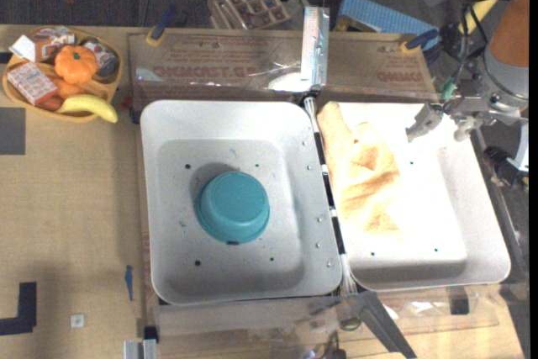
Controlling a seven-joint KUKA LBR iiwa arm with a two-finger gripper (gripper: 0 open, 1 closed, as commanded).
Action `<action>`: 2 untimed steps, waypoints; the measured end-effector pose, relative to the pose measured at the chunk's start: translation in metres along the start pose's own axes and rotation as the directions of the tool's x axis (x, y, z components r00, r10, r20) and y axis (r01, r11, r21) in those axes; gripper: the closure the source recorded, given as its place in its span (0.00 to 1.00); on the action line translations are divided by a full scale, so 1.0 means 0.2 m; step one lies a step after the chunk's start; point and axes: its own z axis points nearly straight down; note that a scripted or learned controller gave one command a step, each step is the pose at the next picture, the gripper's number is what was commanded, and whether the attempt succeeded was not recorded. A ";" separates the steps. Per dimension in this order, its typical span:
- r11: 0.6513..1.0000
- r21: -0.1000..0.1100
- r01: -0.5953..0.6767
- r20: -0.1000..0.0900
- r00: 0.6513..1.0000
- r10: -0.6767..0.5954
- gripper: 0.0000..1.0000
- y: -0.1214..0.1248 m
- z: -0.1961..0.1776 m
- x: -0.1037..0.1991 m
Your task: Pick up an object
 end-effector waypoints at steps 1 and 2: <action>0.989 0.000 0.145 0.000 0.989 -0.145 0.00 -0.16 0.37 0.20; 0.929 -0.010 0.370 0.005 0.929 -0.370 0.00 0.09 0.75 0.22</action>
